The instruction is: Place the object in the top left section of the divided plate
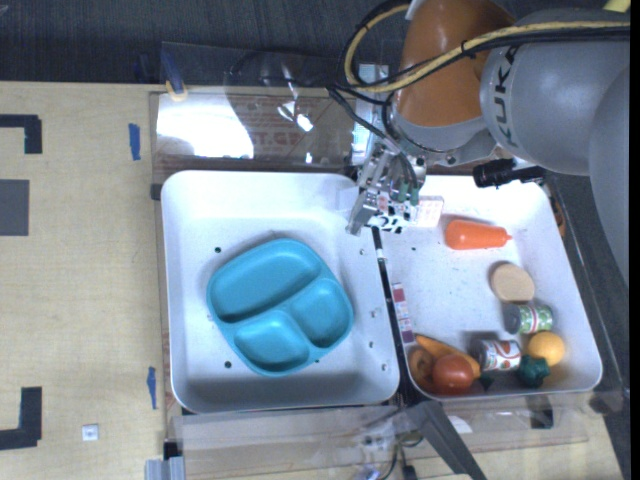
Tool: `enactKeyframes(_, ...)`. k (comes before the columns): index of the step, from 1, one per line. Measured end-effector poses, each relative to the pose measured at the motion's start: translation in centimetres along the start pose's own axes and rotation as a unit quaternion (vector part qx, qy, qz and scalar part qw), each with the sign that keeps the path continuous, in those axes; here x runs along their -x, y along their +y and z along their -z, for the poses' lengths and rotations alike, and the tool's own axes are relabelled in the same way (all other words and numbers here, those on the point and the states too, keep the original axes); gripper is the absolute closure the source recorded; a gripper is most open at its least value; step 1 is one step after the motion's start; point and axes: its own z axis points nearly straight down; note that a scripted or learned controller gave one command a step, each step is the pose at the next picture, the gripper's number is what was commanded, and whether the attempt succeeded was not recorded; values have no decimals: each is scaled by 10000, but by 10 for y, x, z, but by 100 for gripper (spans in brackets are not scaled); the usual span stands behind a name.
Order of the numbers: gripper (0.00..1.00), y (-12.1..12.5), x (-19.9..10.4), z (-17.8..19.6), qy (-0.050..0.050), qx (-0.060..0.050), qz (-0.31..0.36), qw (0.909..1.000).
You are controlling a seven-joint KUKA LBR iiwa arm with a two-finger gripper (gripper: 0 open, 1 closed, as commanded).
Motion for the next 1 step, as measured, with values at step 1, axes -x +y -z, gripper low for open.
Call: enactKeyframes(1,100,1,2,10,-24,20,-12,10000)
